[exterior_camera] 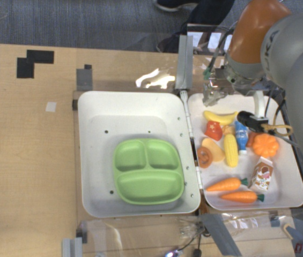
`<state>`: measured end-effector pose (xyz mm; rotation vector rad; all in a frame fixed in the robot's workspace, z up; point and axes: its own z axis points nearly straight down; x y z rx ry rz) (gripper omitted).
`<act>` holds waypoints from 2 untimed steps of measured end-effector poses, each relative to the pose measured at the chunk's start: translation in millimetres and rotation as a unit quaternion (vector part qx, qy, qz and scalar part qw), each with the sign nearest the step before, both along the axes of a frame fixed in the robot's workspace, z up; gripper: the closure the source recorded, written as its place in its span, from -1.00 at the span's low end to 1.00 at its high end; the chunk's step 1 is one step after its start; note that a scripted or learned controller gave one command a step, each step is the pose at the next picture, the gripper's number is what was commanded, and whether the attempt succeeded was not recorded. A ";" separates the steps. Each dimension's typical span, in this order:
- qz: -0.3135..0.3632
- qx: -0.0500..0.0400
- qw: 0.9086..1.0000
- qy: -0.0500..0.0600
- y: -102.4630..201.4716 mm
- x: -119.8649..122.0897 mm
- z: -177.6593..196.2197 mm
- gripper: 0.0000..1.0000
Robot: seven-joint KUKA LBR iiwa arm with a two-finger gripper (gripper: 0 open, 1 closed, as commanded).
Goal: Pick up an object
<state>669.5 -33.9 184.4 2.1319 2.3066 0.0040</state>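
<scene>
Looking down at the table (28, 159), we are seeing two white bins sitting side by side. The left bin (95, 116) is holding a green plate (148, 170) with three parts, and the plate is lying toward the near side, so the far part of that bin is giving lots of open room. The right bin (296, 191) is much more crowded.

The pincer (214, 96) is hanging over the far left corner of the right bin, close to the wall between the two bins. We cannot tell how it is set, because the metal parts are blurring together. We are not seeing anything held in it.

A yellow banana (219, 116) is lying just below the pincer, nearest to it. Beside it a small red toy (213, 129) is sitting, then a corn cob (230, 149) and a blue bottle (241, 136). An orange pumpkin (264, 144) is resting nearer the right wall. Two carrots (231, 190) are lying by the near edge, well apart from the pincer, with a little milk carton (262, 176) just beside them.
</scene>
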 end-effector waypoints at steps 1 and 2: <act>-0.111 -0.001 0.994 0.002 -17.8 -13.2 18.1 1.00; -0.111 -0.001 0.994 0.002 -17.5 -13.2 18.0 -1.00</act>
